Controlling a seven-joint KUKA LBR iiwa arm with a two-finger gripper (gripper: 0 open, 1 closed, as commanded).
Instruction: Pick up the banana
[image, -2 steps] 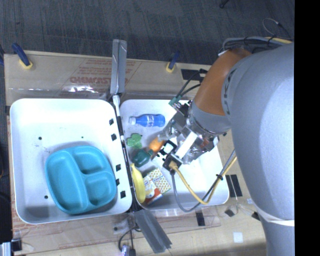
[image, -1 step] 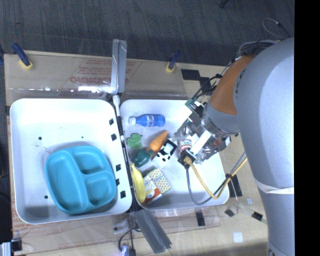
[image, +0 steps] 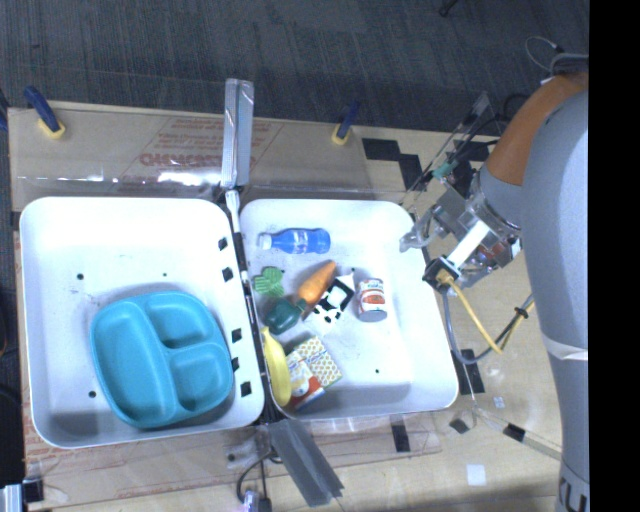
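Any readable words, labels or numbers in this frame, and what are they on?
None can be read.
Red print on the cardboard behind the bins: too blurred.
Blue bottle label: too small.
Small can label: too small.
Patterned packet beside the banana: print illegible.

Banana (image: 276, 368) lower end tucked under snack packet (image: 314, 366); can (image: 372, 299) label unreadable.

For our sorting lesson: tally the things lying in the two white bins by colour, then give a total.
Blue: 2 (tray, bottle)
Green: 2 (small toy, dark block)
Orange: 1 (carrot)
Yellow: 1 (banana)
Red and white: 1 (can)
Many-coloured: 1 (packet)
Black and white: 1 (card)
Total: 9
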